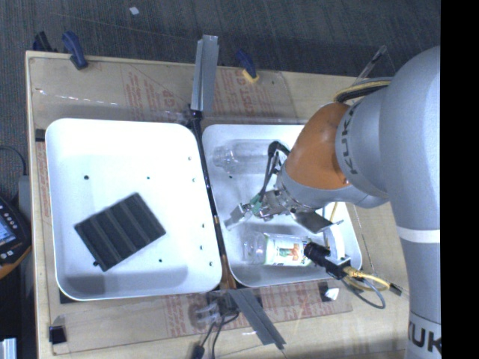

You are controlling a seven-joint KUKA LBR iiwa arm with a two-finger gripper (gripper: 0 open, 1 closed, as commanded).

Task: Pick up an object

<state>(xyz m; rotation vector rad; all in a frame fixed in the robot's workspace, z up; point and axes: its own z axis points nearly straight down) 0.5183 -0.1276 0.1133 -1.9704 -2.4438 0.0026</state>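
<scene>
The gripper (258, 206) hangs low in the right bin (224, 200) — grip unclear — above a bottle (278, 250).

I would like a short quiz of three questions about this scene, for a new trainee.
1. True or false: the dark ribbed panel lies in the left bin.
2. The gripper is over which bin? A left, B right
3. Fill in: the clear bottle lies at the right bin's ____ end, far or near.

Key: 1 true; 2 B; 3 far.
</scene>
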